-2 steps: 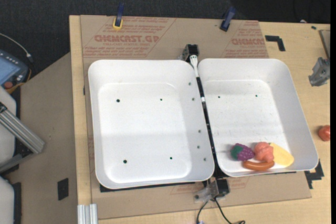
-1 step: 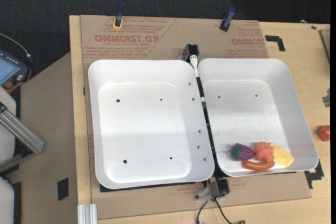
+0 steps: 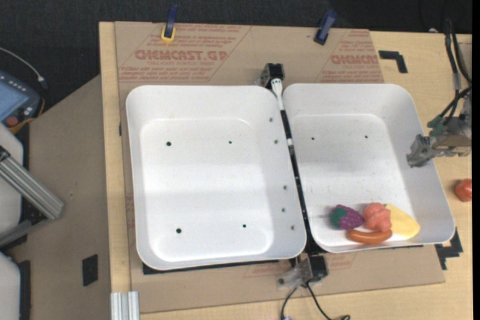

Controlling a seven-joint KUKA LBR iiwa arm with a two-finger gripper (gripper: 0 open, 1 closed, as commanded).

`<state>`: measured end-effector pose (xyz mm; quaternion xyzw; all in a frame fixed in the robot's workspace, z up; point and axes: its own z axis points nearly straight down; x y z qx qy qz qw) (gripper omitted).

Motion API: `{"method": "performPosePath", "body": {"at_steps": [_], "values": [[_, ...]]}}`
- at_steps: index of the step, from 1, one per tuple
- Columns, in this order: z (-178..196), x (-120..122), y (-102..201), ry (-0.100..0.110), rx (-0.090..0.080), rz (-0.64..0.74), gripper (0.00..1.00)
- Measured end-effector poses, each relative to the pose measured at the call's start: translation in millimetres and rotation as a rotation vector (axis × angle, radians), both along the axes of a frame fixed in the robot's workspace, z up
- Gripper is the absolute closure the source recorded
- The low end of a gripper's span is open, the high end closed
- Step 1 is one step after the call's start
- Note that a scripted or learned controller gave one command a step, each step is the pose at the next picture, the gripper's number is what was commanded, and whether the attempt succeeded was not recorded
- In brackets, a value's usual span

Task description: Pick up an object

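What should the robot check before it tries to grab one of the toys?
1. Toys to grab: ok. A purple toy, a red toy, a yellow toy and an orange toy lie in the right bin.
2. Toys easy to separate: not ok. They sit bunched together, touching, in the bin's near corner.
3. Pincer above the toys: not ok. It is at the bin's right rim, well away from the pile.
4. Pincer open: cannot tell.
5. Path to the pile: ok. The bin floor between pincer and toys is bare.
6. Room beside the wall: cannot tell. The orange toy lies close to the near rim.
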<state>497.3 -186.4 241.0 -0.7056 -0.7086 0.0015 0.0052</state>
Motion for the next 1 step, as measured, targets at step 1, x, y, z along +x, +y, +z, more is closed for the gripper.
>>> {"method": "performPosePath", "body": {"at_steps": [1], "values": [[-17.0, -9.7, -39.7, -0.005, -0.005, -0.009, 1.00]]}}
